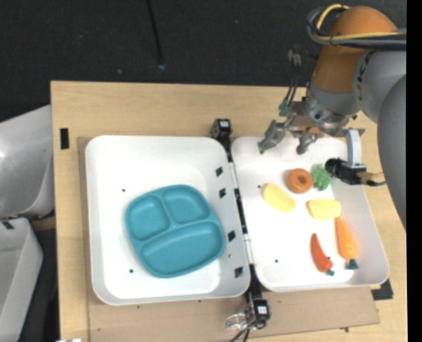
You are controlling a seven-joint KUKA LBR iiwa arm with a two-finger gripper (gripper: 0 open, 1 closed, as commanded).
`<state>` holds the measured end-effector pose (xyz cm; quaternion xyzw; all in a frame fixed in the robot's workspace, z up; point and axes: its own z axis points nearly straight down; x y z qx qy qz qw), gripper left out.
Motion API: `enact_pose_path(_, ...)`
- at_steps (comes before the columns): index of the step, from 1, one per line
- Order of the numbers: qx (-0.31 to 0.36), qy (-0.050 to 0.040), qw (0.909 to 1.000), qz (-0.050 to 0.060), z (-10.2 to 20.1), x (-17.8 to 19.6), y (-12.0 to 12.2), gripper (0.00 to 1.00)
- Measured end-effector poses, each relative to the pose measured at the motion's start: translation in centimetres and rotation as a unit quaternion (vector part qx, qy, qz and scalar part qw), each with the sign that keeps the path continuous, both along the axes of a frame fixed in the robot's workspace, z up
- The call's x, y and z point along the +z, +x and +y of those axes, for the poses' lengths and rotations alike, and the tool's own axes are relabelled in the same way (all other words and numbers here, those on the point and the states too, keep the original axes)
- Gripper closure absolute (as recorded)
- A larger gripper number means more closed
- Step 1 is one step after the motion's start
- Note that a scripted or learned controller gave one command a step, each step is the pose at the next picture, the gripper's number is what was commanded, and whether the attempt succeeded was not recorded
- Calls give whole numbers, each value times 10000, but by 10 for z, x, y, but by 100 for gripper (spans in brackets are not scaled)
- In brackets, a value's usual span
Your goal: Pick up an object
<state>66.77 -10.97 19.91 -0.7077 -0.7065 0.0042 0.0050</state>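
Wood bench [154, 105] w/ two white bins [104, 155]

grey arm [386, 84] with orange band, black cable loops, dark metal pincer [288, 141].

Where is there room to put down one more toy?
Bare floor rings the blue divided plate in the left bin. The right bin's near-left corner is bare too. Its middle is crowded around the toy carrot and red pepper.

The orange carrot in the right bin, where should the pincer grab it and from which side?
Probably across the middle of the orange carrot, coming straight down from above. It lies flat and nearly upright in the view, green tip toward the bin's near edge, so fingers should close across its narrow width. The red pepper lies close on its left; the pincer needs care there.
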Motion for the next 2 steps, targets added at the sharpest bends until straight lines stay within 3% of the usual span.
enact_pose_path(1, 10, -3, 10000, -71, 0, 9, 3, 0)
enact_pose_path(2, 10, -15, 10000, -54, 3, -35, -2, 0)
